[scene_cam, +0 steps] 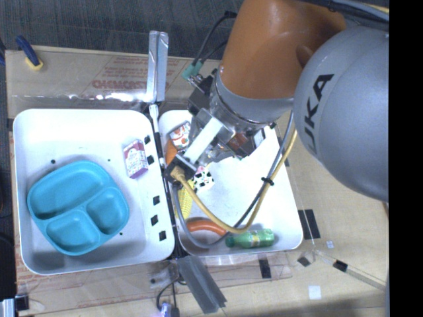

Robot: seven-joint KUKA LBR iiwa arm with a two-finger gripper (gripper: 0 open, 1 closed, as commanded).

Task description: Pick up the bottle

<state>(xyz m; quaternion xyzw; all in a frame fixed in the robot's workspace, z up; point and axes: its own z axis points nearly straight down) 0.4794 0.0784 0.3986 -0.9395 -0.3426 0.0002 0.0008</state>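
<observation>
Arm: the grey KUKA arm (317, 78) with its orange band is seen reaching in from the right, hanging low over the right bin (287, 207).
Gripper: the gripper (184, 167) is parked at the right bin's left wall, near the divider. Whether it's clenched or released can't be told, too much is tangled up there.
Bottle: the green bottle (251, 238) is found lying on its side at the near edge of the right bin, well apart from the gripper.
Other stuff, right bin: a black-and-white die (203, 181) is spotted just beside the gripper, an orange curved item (205, 226) lies just left of the bottle, and a yellow hose (228, 223) is looped across.
Left bin (39, 127): a blue divided plate (76, 207) and a small printed carton (135, 158) are sat in it.
</observation>
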